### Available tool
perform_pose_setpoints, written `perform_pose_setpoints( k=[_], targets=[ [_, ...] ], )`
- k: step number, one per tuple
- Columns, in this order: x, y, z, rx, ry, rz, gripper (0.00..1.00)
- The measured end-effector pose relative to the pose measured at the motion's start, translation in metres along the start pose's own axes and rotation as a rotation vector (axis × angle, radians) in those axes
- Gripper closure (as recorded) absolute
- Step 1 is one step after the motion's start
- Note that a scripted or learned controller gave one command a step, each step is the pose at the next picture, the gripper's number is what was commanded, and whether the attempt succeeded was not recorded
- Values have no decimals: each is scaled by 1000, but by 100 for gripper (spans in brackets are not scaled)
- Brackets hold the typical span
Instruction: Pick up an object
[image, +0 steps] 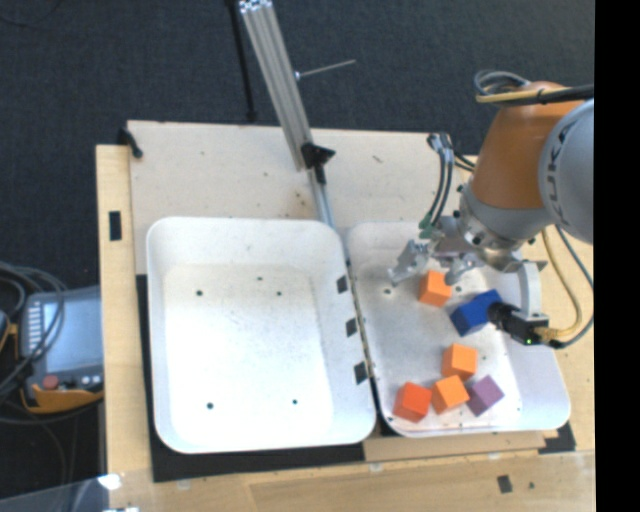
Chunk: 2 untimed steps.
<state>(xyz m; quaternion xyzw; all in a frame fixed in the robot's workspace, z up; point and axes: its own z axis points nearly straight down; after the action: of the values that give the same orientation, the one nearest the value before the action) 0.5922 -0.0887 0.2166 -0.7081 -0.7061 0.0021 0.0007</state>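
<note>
Dark carpet all round, wooden bench (215, 170) on top, two shallow white bins side by side. Left bin (250, 330) has only a few dark specks on its floor. Right bin (395, 330) holds all the candidates.

Contents, right bin:
- orange cube (435, 289) near the back, directly under the gripper
- blue block (472, 313) just beside it, toward the front right
- second orange cube (462, 358) mid-bin
- third orange cube (450, 392) and a purple cube (485, 394) near the front wall, touching or nearly so
- red-orange cube (412, 401) at the front left corner

Arm (525, 165) comes in from the right, orange band visible above the wrist. Gripper (432, 268) sits low over the back orange cube. Metal fingers look splayed to either side of it, so I read the claw as apart, not clamped on anything. Cube appears to rest on the bin floor.

Step, as I judge it: end of approach or pre-grasp on that back cube. Nothing lifted yet.

Next move needs: fingers straddling the cube squarely, close, then a straight vertical lift. Risk: blue block is close enough that one finger could catch it, or the cube could get nudged sideways on closing.
</note>
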Motion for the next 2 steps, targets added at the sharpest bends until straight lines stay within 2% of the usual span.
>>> perform_pose_setpoints(
  k=[1, 2],
  targets=[
    [-9, -4, 60, 2, 0, -1, 0],
    [-4, 2, 118, 2, 1, 2, 0]
  ],
)
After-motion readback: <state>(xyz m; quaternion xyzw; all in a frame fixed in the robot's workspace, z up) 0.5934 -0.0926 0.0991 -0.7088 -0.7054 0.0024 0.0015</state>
